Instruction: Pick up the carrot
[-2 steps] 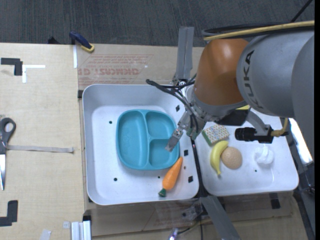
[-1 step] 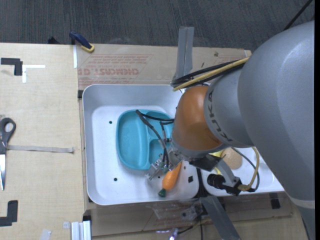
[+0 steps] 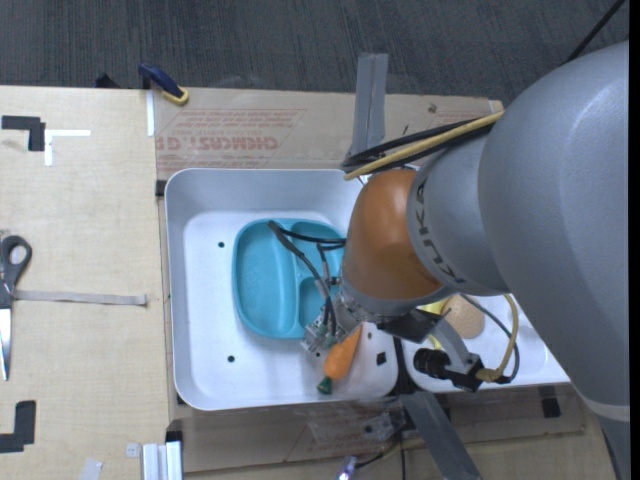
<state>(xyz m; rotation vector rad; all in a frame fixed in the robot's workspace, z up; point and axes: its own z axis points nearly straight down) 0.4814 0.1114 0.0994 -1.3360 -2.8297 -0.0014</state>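
The carrot (image 3: 343, 354), orange with a green stub at its lower end, lies tilted in the white bin (image 3: 190, 298) near the front wall, just right of a blue divided plate (image 3: 265, 280). My gripper (image 3: 322, 334) hangs directly over the carrot's upper end, at the plate's lower right corner. The orange wrist band and the grey arm hide most of the gripper from above. Whether the carrot is gripped is not visible.
A tan round object (image 3: 466, 318) and something yellow (image 3: 432, 309) lie to the right, partly under the arm. Black cables cross the blue plate. Scissors (image 3: 10, 268) rest on the bench at far left. Cardboard (image 3: 250, 133) lies behind the bin.
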